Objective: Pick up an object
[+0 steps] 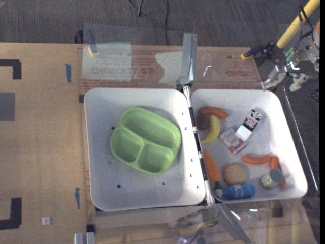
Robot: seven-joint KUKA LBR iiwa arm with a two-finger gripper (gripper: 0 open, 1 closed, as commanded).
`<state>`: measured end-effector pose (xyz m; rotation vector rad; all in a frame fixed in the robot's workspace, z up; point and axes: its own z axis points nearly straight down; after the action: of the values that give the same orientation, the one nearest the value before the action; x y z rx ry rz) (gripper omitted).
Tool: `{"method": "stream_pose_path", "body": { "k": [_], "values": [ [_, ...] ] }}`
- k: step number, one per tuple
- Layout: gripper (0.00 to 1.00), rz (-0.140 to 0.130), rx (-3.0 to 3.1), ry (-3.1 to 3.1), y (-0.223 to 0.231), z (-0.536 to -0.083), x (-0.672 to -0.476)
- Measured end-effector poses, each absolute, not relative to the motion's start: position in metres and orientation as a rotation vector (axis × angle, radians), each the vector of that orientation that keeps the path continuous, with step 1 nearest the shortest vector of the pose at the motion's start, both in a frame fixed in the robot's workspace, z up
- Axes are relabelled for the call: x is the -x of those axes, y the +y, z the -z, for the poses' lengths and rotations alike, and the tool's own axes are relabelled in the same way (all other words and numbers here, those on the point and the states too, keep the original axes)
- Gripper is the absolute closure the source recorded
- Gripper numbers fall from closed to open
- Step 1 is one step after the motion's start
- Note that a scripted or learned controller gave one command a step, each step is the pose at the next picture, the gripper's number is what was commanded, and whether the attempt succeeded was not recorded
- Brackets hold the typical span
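The right bin (292, 136) holds several small things. A red sausage (213, 111) lies over a yellow banana (214, 129), with a black-and-white carton (250, 123) and a red-and-white packet (232, 140) to their right. Nearer the front are a carrot (212, 166), a round tan bun (235, 173), a blue bottle (239, 191), another sausage (256, 159) and a small can (271, 179). My gripper (283, 81) hangs past the right bin's far right corner, outside the bin and high above it. It is open and holds nothing.
In the left bin (96, 151) lies a green divided plate (146, 140). A metal divider (195, 151) runs between the bins. A clear sheet and cardboard (132, 62) lie behind them, and the wooden bench (40, 136) stretches to the left.
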<state>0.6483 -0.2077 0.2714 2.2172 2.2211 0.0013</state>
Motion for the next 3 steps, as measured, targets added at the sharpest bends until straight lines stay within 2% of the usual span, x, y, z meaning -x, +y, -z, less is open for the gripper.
{"method": "stream_pose_path", "body": {
  "k": [1,2,3],
  "values": [
    [0.0,-0.031,-2.108,2.298,-0.217,-0.116,-0.632],
    [0.0,-0.011,-2.123,2.296,-0.175,-0.092,-0.635],
    [1.0,-0.013,-2.119,2.292,-0.177,-0.105,-0.636]
  ]
}}
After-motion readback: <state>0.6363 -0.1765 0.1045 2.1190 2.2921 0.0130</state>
